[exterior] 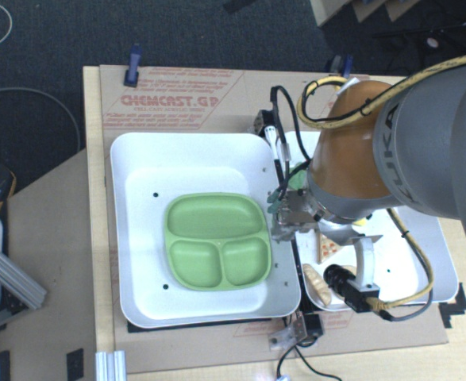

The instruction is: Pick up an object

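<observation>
Bench: pale wooden board (177, 101) printed with red lettering, bearing two shallow white plastic bins side by side.

Left bin (137, 213): holds one light green plastic divided plate (217, 240) with three compartments, one long section at the far side and two smaller ones nearer the camera. It lies flat, right of the bin's centre, its right edge close to the bin's right wall.

Right bin (423, 272): largely covered by the arm. Visible contents at its near-left corner: a small tan rounded piece (316, 284), possibly toy bread, and just beyond it a small orange-red speckled wedge (327, 249) resembling a pizza slice. A scrap of green (297, 178) shows farther back, by the arm's left side; what it is cannot be made out.

Arm: grey body with orange band (352, 145), reaching in from the right over the right bin, black and yellow cables looped around it.

Gripper (286, 219): grey metal assembly at the divide between the two bins, just beside the green plate's right edge. Whether it is open, closed or gripping anything cannot be told from this angle.
</observation>
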`<state>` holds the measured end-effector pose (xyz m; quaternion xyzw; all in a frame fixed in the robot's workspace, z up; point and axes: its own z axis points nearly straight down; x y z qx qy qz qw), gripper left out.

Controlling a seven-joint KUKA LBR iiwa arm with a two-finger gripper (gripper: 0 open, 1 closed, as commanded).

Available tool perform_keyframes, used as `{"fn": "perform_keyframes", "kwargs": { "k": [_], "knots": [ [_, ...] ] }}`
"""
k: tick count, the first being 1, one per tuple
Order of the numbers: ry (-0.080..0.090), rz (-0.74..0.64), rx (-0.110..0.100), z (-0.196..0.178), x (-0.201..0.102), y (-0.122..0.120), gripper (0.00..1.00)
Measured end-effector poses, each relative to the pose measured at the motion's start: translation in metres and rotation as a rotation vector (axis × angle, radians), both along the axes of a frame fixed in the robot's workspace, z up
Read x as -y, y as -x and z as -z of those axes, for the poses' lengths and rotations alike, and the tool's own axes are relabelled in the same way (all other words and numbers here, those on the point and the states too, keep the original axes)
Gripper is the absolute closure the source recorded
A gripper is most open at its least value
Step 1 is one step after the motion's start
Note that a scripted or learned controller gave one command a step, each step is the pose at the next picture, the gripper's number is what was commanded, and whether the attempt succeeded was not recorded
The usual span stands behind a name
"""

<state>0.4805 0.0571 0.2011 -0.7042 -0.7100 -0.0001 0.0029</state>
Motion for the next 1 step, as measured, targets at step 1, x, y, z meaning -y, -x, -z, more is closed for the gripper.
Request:
{"fn": "perform_keyframes", "kwargs": {
  "k": [1],
  "knots": [
    [-0.001,0.000,0.025,-0.1521,-0.0431,-0.0416,1.00]
  ]
}}
